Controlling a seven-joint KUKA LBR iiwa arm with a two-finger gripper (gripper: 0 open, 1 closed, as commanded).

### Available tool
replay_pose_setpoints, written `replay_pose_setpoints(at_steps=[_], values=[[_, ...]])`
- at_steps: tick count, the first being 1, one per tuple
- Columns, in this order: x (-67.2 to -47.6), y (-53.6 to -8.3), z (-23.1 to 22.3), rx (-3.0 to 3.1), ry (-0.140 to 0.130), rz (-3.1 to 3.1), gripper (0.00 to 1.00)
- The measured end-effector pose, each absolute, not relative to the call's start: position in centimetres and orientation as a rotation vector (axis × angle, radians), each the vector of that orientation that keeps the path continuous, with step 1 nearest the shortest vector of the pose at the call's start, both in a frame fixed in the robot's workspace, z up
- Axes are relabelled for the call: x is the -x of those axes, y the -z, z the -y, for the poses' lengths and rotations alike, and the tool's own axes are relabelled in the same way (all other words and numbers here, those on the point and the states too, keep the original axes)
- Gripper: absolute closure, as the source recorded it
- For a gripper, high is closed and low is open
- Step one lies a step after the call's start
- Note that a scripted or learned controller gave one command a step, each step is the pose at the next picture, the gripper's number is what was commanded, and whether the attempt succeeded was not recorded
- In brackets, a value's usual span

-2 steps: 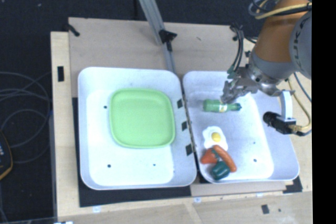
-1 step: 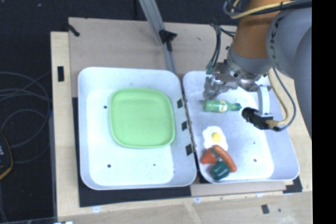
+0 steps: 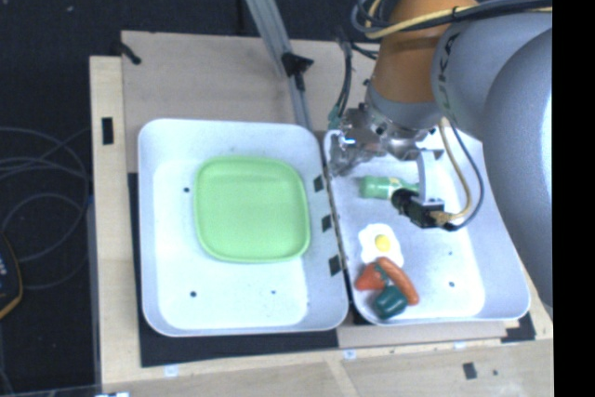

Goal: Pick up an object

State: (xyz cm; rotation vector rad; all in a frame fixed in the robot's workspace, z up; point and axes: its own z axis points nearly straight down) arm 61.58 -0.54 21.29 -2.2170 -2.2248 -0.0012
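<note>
A: Item one, at the left?

B: Pale wooden bench (image 3: 112, 200), with black cables on the dark floor beyond its left edge. On it, a shallow white plastic left bin (image 3: 167, 293) with rounded corners.

A: Contents?

B: One square light-green plastic plate (image 3: 252, 208) with rounded corners, lying flat near the middle of the bin, apart from every wall.

A: Next along?

B: A grey metal pole (image 3: 265, 14) slanting down from the top of the view to the back edge of the left bin, close to where the two bins meet. Small black clips sit along that shared edge.

A: Then the right bin?

B: Shallow white plastic right bin (image 3: 483, 293), touching the left one. At its back, near the divider, the two-finger gripper (image 3: 342, 153), hanging from the grey arm with the orange band (image 3: 418, 42). The claw is low over the bin's back left corner; whether its fingers are apart or together, I cannot tell.

A: And the objects for picking?

B: Four, all in the right bin's left half. A small light-green cylindrical piece (image 3: 376, 188) just right of the gripper. Nearer the front, a white fried-egg toy with a yellow yolk (image 3: 380, 244). Just below it, an orange-red carrot-like piece (image 3: 395, 278), beside a dark green chunky piece (image 3: 390, 302) at the front wall.
</note>
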Motion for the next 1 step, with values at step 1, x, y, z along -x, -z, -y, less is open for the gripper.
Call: replay_pose_setpoints(at_steps=[1], values=[[-63.19, -22.69, -4.4, 2.218, 0.003, 2.226, 1.0]])
